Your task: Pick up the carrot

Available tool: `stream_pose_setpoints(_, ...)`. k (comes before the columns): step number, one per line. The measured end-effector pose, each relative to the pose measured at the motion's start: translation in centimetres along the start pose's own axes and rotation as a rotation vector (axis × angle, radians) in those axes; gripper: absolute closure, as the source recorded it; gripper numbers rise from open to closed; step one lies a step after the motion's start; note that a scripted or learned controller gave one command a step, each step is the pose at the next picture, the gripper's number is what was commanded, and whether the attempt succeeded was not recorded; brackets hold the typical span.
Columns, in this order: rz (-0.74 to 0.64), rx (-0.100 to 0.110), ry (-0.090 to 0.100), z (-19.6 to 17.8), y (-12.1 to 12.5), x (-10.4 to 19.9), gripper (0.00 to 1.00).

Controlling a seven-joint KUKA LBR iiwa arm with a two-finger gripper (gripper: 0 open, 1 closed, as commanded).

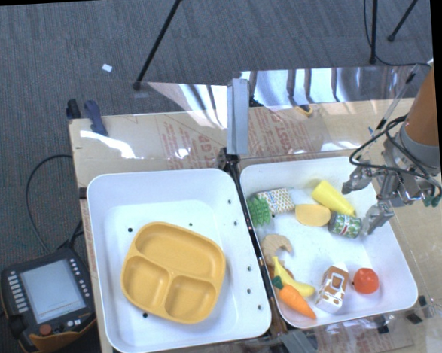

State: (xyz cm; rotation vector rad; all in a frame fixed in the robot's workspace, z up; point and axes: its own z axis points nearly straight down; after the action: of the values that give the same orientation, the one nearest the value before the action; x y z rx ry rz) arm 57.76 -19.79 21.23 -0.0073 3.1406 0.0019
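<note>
Nearest the camera, at the near edge of the right bin [406, 272], the carrot [297, 301] is seen lying flat, orange with a small green top, angled from near right to far left. A yellow banana [288, 278] is laid just beside it on its far side, touching or almost touching it. To the right of the carrot, a small orange and white toy [333, 288] is placed, and a red tomato [366, 280] is set just right of that. Farther back in the same bin, a tan curved piece [276, 246] is found near the left wall, with a green, bumpy item [259, 209] and a pale patterned cob [278, 200] beyond it. Toward the middle, a pale yellow round piece [312, 215] and a bright yellow wedge [331, 197] are grouped together, and a small green can [346, 226] is laid on its side to their right.

The gripper [368, 202] is held at the far right of this bin, well apart from the carrot. Its fingers [378, 217] are spread, with nothing pinched between them; one is seen just beside the green can.

The left bin [107, 218] is occupied by a yellow divided plate [172, 270] with three compartments. Both bins are carried side by side on the desk [166, 142]. A handheld control pendant [48, 296] is seen on the floor at the far left.
</note>
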Motion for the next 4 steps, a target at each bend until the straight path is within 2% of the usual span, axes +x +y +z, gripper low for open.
stream_pose_setpoints(1, 0.115, 0.002, -0.007, 6.3, -0.7, -4.6, 0.00)
stream_pose_setpoints(2, -0.022, -0.001, 0.001, 12.3, 5.1, -4.5, 0.00)
stream_pose_setpoints(3, 0.190, -0.001, 0.002, 12.5, 12.1, -4.7, 0.00)
stream_pose_setpoints(4, 0.204, -0.003, -0.007, 2.1, 23.8, 0.8, 0.00)
